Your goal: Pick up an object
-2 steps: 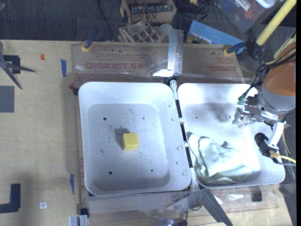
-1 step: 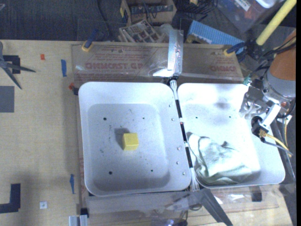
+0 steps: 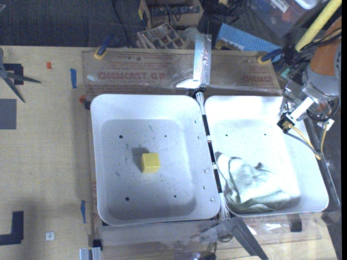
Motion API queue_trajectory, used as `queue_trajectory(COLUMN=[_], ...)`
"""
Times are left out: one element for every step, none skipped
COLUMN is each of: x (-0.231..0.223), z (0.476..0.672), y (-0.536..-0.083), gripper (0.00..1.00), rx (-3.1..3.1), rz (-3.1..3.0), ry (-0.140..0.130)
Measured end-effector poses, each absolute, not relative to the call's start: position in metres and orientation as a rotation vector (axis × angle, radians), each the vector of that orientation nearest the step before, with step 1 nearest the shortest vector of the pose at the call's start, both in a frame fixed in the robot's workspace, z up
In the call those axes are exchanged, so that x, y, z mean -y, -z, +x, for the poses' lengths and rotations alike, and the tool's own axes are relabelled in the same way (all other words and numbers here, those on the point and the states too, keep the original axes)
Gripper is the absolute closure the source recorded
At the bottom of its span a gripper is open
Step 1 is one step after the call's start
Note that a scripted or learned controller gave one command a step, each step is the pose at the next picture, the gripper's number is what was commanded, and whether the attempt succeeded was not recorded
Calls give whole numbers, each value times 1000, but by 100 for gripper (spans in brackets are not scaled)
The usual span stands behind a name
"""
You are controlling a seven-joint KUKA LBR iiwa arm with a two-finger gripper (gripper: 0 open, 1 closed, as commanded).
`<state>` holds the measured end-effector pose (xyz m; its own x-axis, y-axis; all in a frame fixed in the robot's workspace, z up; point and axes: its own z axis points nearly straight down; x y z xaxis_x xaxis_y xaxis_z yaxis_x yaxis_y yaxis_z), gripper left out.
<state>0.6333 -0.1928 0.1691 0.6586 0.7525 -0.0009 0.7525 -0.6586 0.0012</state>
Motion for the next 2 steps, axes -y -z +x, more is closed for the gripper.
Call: queue_trajectory(x=[205,206], z=[658,654], y=[-171,-178], gripper=[100,100], rx=[-914,-600], rz=[3005,3083], ry=[0,0])
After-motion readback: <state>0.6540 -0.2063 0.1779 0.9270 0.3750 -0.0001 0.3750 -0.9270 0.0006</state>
